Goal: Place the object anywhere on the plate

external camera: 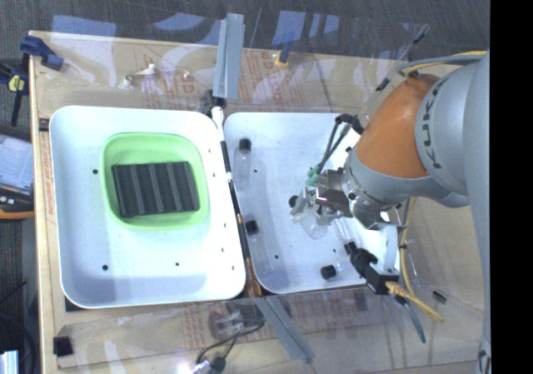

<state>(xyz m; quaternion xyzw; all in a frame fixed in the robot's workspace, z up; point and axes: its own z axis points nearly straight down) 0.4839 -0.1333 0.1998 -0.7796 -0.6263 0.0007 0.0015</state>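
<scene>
Hand [310, 207] low in right bin [275, 139], grip state unclear | clear object [314, 222] blurred beneath it, long axis unreadable | green plate [150, 147] in left bin [75, 197], holding dark ridged block [156, 189]

We see a pale wooden surface [100, 72] bearing two shallow white bins set side by side and touching. The left bin [75, 264] lies left of the right bin [275, 135]. A grey metal bar [227, 56] rests just behind the left bin's far right corner.
</scene>
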